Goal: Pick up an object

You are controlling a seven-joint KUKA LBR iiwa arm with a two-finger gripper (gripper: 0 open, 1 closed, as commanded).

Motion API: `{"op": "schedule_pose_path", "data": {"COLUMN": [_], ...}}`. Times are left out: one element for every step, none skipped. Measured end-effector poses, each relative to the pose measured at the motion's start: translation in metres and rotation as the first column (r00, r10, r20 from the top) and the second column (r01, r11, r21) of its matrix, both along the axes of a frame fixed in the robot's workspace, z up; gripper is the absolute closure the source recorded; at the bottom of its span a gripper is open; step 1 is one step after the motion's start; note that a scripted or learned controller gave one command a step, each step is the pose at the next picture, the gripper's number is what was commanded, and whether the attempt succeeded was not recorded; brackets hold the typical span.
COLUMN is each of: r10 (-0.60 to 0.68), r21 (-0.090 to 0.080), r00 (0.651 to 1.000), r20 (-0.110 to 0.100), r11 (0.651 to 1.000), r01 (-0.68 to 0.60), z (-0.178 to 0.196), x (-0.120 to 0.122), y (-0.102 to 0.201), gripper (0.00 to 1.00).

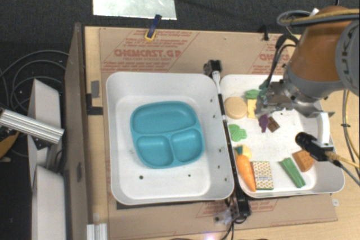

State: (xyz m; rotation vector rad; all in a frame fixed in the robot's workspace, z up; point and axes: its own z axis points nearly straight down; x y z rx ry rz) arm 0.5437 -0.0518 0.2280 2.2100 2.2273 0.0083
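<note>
Gripper (264, 118) is lowered into the right white plastic bin (332, 177); its opening state cannot be determined. Round tan biscuit (235, 108) lies just left; orange toy carrot (245, 171) below.

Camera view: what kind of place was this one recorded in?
Most likely a robotics lab bench for pick-up trials. Two white bins sit on a board, the right one scattered with toy food such as a carrot, with loose cables over dark carpet and a grey-and-orange arm reaching in.
</note>
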Motion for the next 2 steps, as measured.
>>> {"op": "schedule_pose_path", "data": {"r10": [-0.005,-0.008], "r21": [-0.001,-0.003], "r00": [1.0,1.0], "r20": [-0.004,-0.006], "r11": [1.0,1.0], "r01": [0.005,0.008], "z": [-0.006,-0.11], "x": [0.0,0.044], "y": [-0.003,-0.042], "gripper": [0.0,0.0]}}
